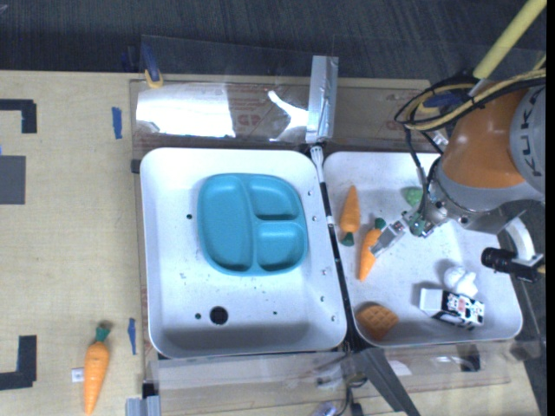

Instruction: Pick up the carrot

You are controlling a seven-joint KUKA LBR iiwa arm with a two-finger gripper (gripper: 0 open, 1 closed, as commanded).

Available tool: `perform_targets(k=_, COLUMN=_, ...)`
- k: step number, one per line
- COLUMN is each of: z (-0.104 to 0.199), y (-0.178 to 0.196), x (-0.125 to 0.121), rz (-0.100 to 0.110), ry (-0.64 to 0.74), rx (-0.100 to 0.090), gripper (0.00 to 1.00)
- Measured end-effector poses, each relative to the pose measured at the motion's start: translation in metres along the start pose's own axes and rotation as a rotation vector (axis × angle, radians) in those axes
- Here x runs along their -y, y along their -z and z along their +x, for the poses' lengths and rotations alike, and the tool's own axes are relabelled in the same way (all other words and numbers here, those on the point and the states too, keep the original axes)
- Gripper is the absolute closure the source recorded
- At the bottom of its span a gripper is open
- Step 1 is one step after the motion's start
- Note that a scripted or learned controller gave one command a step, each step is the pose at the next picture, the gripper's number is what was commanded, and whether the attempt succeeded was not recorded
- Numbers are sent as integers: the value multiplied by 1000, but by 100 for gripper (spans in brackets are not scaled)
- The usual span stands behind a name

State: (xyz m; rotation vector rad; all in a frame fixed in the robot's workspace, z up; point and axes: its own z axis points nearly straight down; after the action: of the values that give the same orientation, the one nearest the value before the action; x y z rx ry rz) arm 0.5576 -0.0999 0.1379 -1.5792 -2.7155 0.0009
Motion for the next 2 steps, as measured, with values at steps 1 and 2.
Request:
perform_targets(k=1, z=-10, y=-51, x=-21, rz=-5, ry=115, rx=2, gripper=0)
perform_targets(k=2, z=-12, y=-38, x=-24, rz=-12, ry=115, rx=9, gripper=100)
